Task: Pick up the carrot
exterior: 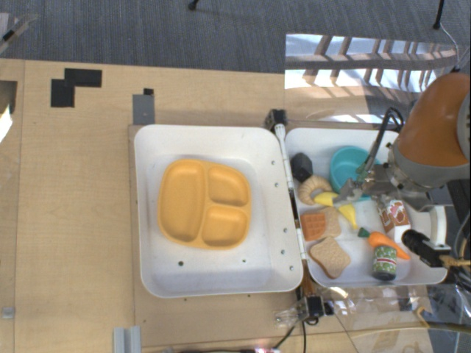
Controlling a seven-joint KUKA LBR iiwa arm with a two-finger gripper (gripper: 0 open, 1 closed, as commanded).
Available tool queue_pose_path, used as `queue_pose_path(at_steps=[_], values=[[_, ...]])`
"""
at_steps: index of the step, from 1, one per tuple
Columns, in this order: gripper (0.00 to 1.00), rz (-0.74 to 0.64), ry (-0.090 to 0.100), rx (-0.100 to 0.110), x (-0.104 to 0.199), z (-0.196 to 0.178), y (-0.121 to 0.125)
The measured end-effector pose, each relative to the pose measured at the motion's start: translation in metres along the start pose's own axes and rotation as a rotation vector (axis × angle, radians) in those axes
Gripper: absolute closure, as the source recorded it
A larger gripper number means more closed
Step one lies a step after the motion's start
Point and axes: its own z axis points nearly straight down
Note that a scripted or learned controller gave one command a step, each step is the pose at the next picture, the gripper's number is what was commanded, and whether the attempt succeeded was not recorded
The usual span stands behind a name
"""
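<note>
Small orange plastic carrot [384, 242] lying in the right white bin [434, 274], just beside a green can [384, 262]. Grey arm's gripper [358, 187] hovering near a teal bowl [346, 166]; jaws' state impossible to tell.

Wooden bench [73, 219] carried two white bins side by side: left bin [213, 282], right bin [419, 276].

yellow tray [204, 202] in left bin [151, 197] | carrot [387, 243] in right bin [434, 276]
</note>
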Motion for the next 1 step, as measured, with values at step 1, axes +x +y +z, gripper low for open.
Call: queue_pose_path(at_steps=[1], values=[[0.0,-0.111,0.0,0.001,0.0089,0.0384,-0.0359]])
